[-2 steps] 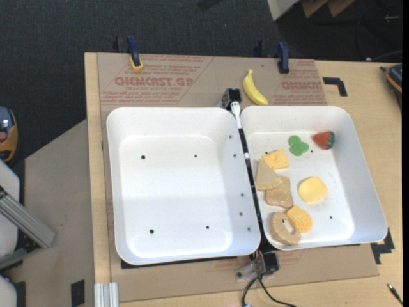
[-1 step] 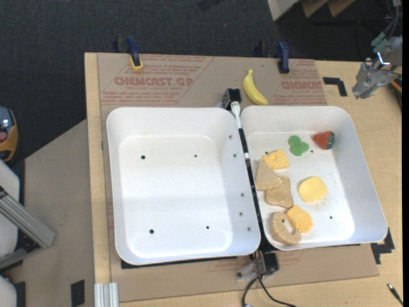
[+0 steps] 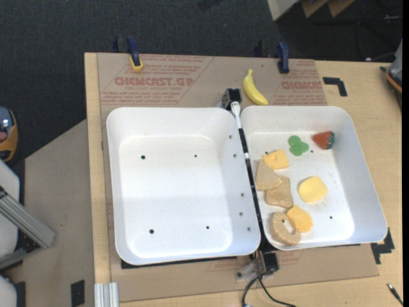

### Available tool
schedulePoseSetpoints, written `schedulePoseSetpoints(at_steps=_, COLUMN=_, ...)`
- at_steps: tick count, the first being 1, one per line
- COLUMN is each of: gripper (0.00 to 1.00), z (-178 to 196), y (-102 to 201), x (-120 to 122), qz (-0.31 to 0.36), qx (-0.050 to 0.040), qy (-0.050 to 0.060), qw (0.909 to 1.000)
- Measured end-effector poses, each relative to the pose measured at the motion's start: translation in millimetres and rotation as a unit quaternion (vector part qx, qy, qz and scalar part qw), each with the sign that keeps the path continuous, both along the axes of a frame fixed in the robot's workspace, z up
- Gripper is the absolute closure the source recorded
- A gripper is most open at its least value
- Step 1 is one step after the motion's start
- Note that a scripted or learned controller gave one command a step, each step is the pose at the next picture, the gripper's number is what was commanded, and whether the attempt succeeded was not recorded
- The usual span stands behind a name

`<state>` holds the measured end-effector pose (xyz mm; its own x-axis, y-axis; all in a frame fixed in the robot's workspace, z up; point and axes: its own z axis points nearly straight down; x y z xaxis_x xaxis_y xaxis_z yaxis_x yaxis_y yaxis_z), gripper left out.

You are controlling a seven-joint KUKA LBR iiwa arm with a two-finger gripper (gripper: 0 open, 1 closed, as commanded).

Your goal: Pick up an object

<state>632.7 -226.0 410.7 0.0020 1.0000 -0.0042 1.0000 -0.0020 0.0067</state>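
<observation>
Smooth white plastic bins (image 3: pixel 172 123), matt brown cardboard sheet (image 3: pixel 192 75), glossy banana (image 3: pixel 254 89)

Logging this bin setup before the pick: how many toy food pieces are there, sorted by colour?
Yellow: 4
Tan: 3
Green: 1
Red: 1
Total: 9
</observation>
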Motion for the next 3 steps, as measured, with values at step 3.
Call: schedulePoseSetpoints(at_steps=3, gripper=1.00, z=60, y=79, x=-152, qz=0.003, qx=0.0049, qy=0.008, qw=1.0000)
